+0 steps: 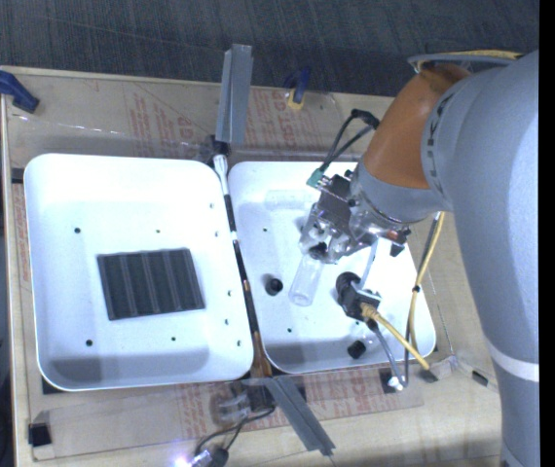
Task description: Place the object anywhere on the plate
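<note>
- the grey arm point(472, 163) with its orange band reaches in from the right, over the right bin point(258, 339).
- the gripper point(321, 246) hangs over the middle of that bin.
- a clear see-through tube point(306, 280) sits just under the gripper, tilted, with its top end at the fingertips. it looks pinched between them, but this is hard to see.
- a small black thing point(274, 285) lies on the bin floor, just left of the tube.
- the dark ridged plate point(151, 282) lies flat in the left bin point(54, 193), well apart from the tube.
</note>
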You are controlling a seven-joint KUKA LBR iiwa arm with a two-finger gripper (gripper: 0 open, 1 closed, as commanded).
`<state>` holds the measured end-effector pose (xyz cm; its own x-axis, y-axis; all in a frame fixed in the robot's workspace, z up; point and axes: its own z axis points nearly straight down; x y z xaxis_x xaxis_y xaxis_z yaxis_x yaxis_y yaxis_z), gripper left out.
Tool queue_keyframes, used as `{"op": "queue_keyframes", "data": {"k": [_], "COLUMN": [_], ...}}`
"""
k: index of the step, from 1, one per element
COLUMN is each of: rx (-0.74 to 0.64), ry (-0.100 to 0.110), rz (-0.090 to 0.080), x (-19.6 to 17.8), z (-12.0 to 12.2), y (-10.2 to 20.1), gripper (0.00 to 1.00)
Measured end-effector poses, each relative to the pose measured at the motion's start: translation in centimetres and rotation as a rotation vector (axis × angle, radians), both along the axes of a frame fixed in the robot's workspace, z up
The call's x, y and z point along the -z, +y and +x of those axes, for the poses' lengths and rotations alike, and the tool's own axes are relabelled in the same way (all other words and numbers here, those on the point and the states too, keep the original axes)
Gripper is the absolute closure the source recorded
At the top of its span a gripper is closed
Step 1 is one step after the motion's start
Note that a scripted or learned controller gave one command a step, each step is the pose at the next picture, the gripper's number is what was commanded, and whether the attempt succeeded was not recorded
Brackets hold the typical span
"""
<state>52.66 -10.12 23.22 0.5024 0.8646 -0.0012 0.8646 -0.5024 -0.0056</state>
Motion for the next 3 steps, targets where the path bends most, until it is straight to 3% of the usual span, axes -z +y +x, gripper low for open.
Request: {"op": "queue_keyframes", "data": {"k": [1,2,3], "rx": [0.018,0.248,0.754], "ry": [0.002,0.003,-0.004], "rz": [0.0,-0.002,-0.005], "x": [0.8,3.7,-2.9], "z": [-5.1,-4.6,-5.0], "y": [5.5,16.0,23.8], "gripper": [1.0,1.0,1.0]}}
